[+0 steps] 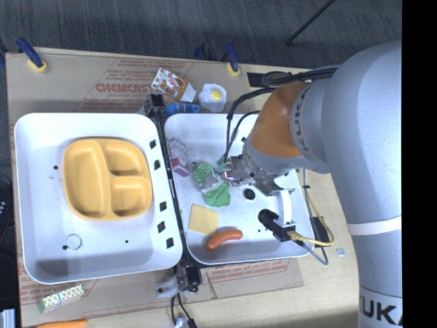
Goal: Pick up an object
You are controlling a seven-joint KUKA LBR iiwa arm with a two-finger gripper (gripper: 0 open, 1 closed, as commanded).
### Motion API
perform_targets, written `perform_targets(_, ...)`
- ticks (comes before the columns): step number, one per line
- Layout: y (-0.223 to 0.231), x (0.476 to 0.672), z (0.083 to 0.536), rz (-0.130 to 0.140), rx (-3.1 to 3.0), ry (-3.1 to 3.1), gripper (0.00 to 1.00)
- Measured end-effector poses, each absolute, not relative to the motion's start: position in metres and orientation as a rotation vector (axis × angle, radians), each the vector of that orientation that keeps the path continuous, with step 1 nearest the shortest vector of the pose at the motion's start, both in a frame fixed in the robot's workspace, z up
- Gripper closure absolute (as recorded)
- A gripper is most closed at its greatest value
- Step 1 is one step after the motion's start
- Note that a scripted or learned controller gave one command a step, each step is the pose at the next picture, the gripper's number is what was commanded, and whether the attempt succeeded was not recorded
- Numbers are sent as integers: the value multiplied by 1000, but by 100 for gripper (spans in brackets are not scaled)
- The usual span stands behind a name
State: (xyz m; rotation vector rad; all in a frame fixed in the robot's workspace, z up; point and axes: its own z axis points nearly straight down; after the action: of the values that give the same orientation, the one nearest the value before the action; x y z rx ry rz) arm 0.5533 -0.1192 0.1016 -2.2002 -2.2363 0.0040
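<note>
Reaching in from the right, the grey arm [355,142] hangs over the right bin [287,248], its orange band [276,125] just above the wrist. The tool [229,173] sits low in the middle of that bin, and I cannot tell from here whether it is spread or pressed together; its tip is lost among cables and bracket.

Right at the tool's tip, toward the left, lies a green ball [203,173], and just below the tip a green leafy piece [218,195], both so close I cannot say whether they touch it. Further below the tool a yellow cheese slice [203,219] lies flat, and below that, near the bin's front wall, an orange sausage [223,238]. To the tool's left, by the dividing wall, is a small pinkish packet [179,157].

Well to the left of the tool, the left bin [34,183] holds a yellow tray [107,178] with compartments.

Above the tool, outside the bins on the cardboard-covered worktop [102,84], sit a yellow-and-white egg-like thing [214,96], a blue thing [181,107] and a small printed carton [167,83].
</note>
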Motion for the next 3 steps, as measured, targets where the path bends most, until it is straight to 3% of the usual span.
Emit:
perform_targets(1, -89, 522, 192, 4, -2441, -1974, 100)
perform_targets(2, -89, 522, 191, 4, -2440, -1973, 0)
perform_targets(3, -107, 491, 93, -1, -2153, -2287, 0)
